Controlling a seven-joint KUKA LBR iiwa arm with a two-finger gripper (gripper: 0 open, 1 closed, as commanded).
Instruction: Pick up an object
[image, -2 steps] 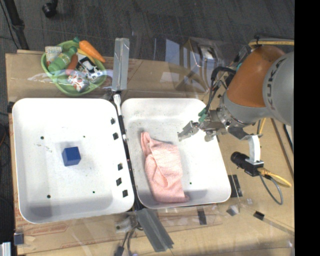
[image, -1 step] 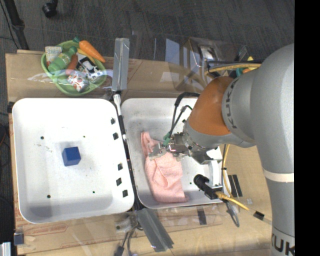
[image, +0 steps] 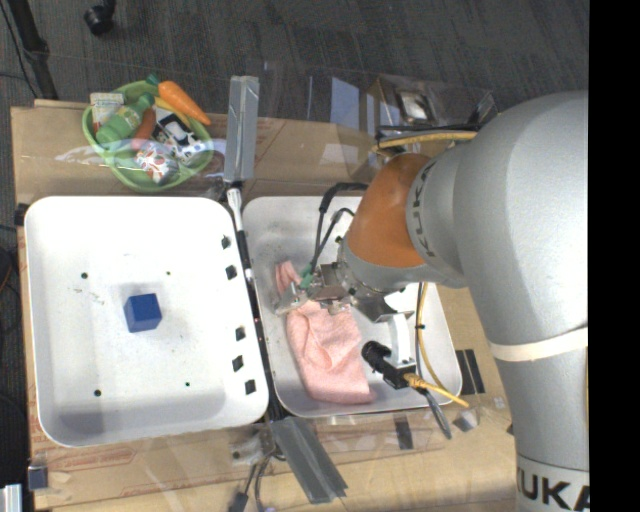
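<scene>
A: Where's the end effector (image: 300, 287)?
B: Low in the right bin (image: 262, 215), at the pink cloth's (image: 327, 350) upper end. Whether it's open or closed, I cannot tell.
A: And the cloth from there?
B: It runs toward five o'clock, long axis roughly twelve-to-six. The blue cube (image: 143, 311) lies well apart at nine o'clock, in the left bin (image: 60, 215).

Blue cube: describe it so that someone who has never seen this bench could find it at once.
Start at the left of the two white bins. The blue cube sits alone near the middle of that bin's floor, slightly left of centre. It is small, solid blue and sharp-edged, unlike the soft pink cloth in the right bin.
</scene>
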